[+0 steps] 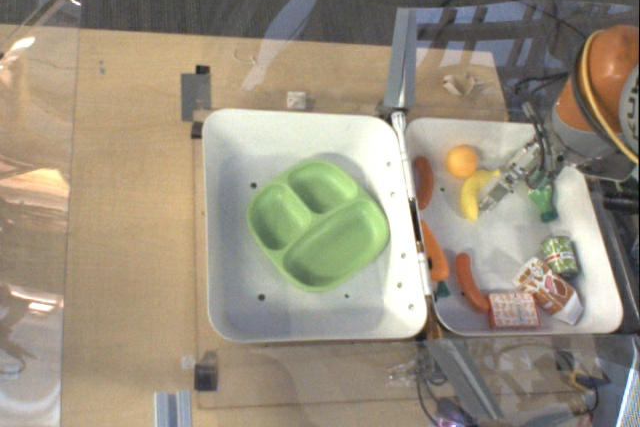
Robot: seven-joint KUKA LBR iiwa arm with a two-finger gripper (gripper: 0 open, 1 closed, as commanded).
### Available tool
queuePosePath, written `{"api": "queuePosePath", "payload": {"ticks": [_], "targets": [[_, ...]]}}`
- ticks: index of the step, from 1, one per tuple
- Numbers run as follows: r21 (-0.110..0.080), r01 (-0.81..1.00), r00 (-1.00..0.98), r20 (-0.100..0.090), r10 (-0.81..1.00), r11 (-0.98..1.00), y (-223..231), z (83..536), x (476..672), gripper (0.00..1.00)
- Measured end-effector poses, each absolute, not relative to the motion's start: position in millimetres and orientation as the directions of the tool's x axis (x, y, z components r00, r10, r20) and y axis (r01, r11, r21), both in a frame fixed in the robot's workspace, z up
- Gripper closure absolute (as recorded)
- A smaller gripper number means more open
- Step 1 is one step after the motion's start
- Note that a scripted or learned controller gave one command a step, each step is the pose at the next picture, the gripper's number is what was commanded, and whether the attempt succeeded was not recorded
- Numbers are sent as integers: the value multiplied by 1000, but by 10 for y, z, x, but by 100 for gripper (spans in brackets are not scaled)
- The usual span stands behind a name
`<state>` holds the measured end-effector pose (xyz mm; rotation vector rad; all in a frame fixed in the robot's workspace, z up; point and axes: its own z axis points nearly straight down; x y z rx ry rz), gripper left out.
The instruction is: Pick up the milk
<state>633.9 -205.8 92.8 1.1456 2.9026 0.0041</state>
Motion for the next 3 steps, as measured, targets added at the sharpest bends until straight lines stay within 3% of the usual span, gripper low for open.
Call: {"api": "queuePosePath", "payload": {"ticks": [1, 3], "targets": [[6, 737, -676, -7, 737, 676, -2049, 1173, 5790, 0], [17, 731, -682, -30, 731, 682, -2073, 950, 4974, 0]]}}
